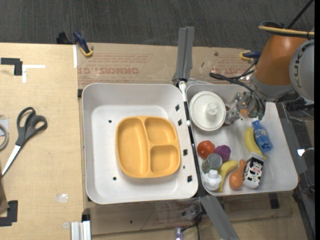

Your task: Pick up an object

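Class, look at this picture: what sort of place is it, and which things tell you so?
Probably a robotics lab bench: a grey and orange robot arm reaches over two white bins, one holding toy food like a banana, with scissors nearby.

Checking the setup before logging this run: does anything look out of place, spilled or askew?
Nothing looks spilled or broken. The orange tray lies flat in the left bin, slightly turned against its walls. The toys crowd the right bin. The one stray item is a pair of scissors lying on the bench, left of the bins.
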